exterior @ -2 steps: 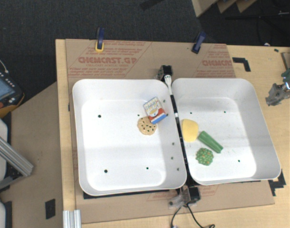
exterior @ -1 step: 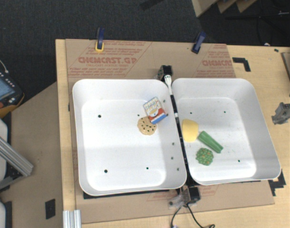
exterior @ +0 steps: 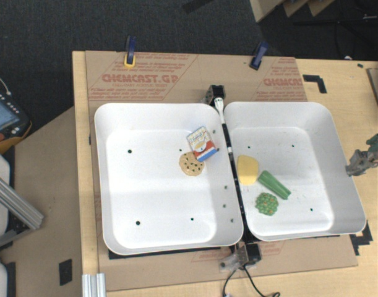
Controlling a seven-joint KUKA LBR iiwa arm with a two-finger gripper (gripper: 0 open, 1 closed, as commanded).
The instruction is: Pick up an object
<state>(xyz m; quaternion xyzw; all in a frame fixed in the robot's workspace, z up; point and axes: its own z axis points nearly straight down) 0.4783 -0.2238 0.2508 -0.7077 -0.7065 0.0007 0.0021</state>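
Cardboard-covered bench (exterior: 176, 73) on dark carpet, bearing two white bins. The gripper (exterior: 362, 161) sits at the right bin's (exterior: 318, 119) outer rim, whether spread or closed cannot be told. Well left of it lie a yellow wedge (exterior: 247, 169), green stick (exterior: 274, 185) and broccoli (exterior: 266, 203); the left bin (exterior: 139, 119) holds a cookie (exterior: 191, 164) and small carton (exterior: 201, 143)

Gripper (exterior: 362, 161) at frame's right edge, low, mostly cropped; arm out of frame.

We see a cookie (exterior: 191, 164) touching a small carton (exterior: 201, 144) in the left bin (exterior: 114, 184); the right bin (exterior: 318, 135) holds a wedge (exterior: 247, 169), a stick (exterior: 274, 185) and (perhaps) broccoli (exterior: 266, 204).
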